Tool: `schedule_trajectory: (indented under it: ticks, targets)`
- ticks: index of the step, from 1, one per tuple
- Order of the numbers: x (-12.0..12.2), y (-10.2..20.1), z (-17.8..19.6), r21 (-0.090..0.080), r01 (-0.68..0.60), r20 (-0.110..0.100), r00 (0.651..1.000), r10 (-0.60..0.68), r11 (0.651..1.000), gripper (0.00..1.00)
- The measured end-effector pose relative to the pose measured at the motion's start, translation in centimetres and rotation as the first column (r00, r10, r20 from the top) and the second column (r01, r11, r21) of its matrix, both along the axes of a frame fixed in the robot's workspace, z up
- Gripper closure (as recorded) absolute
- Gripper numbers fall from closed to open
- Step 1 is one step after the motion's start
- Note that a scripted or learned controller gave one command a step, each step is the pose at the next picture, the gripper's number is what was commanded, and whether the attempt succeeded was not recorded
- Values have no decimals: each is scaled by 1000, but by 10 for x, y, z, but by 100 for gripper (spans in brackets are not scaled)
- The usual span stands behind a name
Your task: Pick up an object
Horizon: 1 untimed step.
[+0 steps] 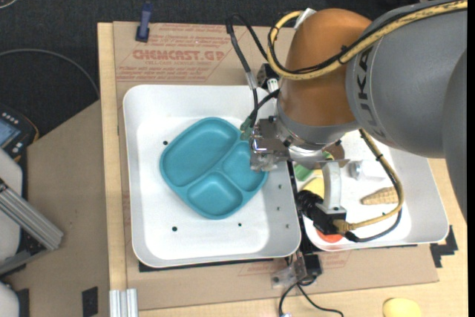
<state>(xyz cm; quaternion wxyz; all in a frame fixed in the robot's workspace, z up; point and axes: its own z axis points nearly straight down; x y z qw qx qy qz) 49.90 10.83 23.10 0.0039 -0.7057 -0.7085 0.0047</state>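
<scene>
"Hand [260,148] first: where is it, and is it holding anything?"

"It hangs under the grey arm's orange band, over the right edge of the left bin [148,234], just beside or touching the rim of a teal divided plate [211,167]. The wrist hides it from above, so I cannot tell whether it is open or closed, and nothing shows as gripped."

"Where exactly is the plate?"

"It lies flat in the middle of the left bin, turned at an angle, with three compartments facing up. The right bin [423,211] holds small toy foods, among them a waffle cone [380,197], mostly hidden by the arm."

"How would the plate handle?"

"It looks like moulded plastic, so probably light, stiff, smooth and hard to break. Lying flat, it offers little to pinch but its raised rim and the ridges between the compartments. The rim nearest the hand seems the obvious place. Held by one edge, a slick plate may tilt or slip free."
</scene>
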Motion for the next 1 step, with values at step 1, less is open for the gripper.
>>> schedule_trajectory:
  ticks: [1]
  targets:
    - [-20, 3, 102, 5, 1, 22, 1000, -1, 1000, 100]
